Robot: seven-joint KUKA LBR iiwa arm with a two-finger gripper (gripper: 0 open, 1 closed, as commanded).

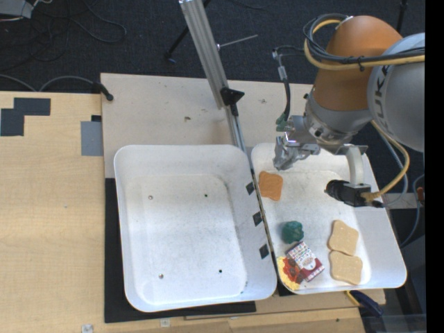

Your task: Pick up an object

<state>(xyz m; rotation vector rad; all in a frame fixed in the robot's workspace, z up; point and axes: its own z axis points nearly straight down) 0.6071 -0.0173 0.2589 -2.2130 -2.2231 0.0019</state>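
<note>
Nothing lifted yet: claw [286, 159] poised low in the right bin [388, 272] just above the orange slice [270, 185], finger state impossible to tell, grasp and lift of that slice left to do.

Arm [361, 68] bent low — wrist downturned

Grey arm [409, 96], bulbous orange band, black and yellow cables, metallic tool [286, 155]
</note>
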